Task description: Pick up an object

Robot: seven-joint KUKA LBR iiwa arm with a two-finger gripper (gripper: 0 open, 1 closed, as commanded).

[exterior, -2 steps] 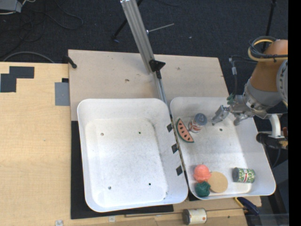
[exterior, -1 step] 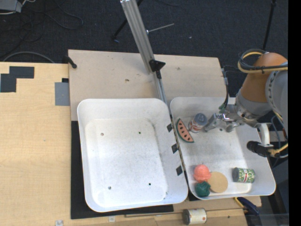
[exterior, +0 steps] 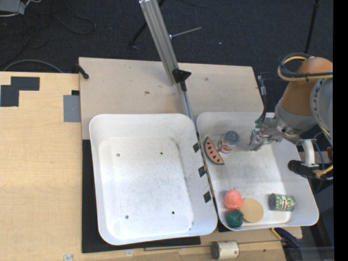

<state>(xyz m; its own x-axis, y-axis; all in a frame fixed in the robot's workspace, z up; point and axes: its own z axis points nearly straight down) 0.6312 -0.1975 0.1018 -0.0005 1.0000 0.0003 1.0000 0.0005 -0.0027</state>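
Lying on its side near the top of the right bin (exterior: 304, 200), the small can (exterior: 228, 142) with its red-and-white label and grey end is the thing nearest the tool (exterior: 258, 138), so it is the likely target. Just to its left a watermelon slice (exterior: 213, 150) rests against the bin's left wall, close to the can but apparently not touching it. Whether the tool is spread or clenched cannot be told at this size; nothing is visibly caught in it, and it sits a little to the right of the can, above the bin floor.

To do this step well, I judge the tool should shift left until it is centred over the can, then turn so it closes across the round body, not along its length. A can on its side may roll, so the descent should be straight and the squeeze gentle. Keeping clear of the slice and the wall matters.

The other objects lie well apart at the near end: a pink ball (exterior: 233, 198), a green lump (exterior: 235, 218), a tan disc (exterior: 252, 210) and a green can (exterior: 281, 202). The left bin (exterior: 100, 125) sits beside it on the table (exterior: 125, 80).
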